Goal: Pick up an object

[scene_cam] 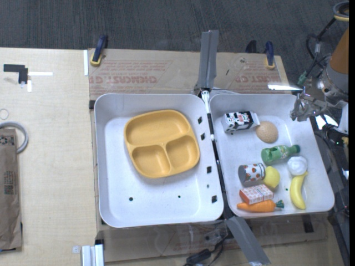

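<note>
Camera view puts the gripper [304, 108] at the right bin's [321, 154] upper right rim, whether its jaws are spread I cannot tell; nearest lies the brown ball [267, 132], so descend squarely over it, clear of the green bottle [279, 153].

Right bin [327, 193]: carton [239, 121], bun [267, 132], green bottle [279, 153], can [252, 173], lemon [272, 177], banana [298, 191], carrot [258, 206], poss. red box [255, 193].
</note>
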Tool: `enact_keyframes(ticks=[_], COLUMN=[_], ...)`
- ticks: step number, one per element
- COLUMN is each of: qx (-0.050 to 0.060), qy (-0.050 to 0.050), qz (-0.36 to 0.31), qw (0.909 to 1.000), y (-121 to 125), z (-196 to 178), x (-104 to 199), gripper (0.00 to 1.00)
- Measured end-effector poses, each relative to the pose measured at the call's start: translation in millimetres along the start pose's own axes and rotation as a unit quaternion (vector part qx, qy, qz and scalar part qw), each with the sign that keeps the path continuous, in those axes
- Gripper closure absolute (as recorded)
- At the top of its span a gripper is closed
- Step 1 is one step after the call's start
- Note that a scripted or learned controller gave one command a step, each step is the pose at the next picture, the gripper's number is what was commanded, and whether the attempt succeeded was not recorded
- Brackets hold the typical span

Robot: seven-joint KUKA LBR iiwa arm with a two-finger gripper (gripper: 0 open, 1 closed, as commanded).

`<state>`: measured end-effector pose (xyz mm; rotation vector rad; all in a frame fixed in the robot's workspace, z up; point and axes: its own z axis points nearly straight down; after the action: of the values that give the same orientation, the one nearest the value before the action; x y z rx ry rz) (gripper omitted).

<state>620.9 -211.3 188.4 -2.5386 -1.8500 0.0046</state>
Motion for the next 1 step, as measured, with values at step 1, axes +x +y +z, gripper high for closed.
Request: enact_keyframes(ticks=[1], qx=[0.0], qy=[0.0], qz=[0.0], qw=[1.0], y=[-0.1], z=[0.2], x=[0.2], gripper=[0.0])
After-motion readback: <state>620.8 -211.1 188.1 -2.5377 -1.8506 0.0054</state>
